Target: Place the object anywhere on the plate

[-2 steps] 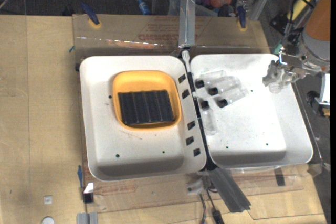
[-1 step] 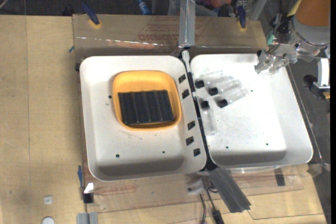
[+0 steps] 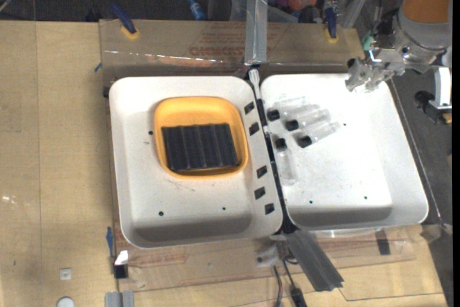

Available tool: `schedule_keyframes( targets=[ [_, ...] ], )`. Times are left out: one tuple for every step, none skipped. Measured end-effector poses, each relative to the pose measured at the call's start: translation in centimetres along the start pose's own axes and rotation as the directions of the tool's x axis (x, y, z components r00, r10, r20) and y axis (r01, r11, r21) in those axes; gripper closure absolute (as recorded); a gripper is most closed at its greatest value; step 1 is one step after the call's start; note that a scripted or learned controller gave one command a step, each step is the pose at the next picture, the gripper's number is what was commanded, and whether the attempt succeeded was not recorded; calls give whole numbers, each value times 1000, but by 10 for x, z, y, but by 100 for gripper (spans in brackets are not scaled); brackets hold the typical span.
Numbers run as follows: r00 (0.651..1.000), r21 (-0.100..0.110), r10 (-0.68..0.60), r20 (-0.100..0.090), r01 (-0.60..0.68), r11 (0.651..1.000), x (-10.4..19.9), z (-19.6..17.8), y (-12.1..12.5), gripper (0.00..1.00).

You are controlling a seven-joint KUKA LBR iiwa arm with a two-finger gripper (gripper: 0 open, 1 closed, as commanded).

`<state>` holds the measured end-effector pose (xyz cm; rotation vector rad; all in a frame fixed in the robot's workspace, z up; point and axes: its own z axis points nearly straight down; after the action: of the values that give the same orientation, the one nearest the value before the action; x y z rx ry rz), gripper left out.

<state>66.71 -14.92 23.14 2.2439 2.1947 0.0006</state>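
While nothing yet on yellow plate (image 3: 200, 110): task barely begun.
Clear plastic vials (image 3: 300, 123) lying centre-right in right bin (image 3: 374, 176); gripper (image 3: 368, 75) upper right, jaw state impossible to tell, pick and transfer left.

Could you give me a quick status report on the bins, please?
Gripper above right bin's far right corner, holding nothing visible. Clear bottles lying in right bin. Yellow plate in left bin, path unobstructed.
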Motion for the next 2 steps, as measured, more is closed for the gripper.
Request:
schedule_keyframes(
  targets=[
    [998,-1,-69,0,69,998,-3,-28,1,100],
    [989,-1,-149,1,149,989,-13,-47,1,100]
  ],
)
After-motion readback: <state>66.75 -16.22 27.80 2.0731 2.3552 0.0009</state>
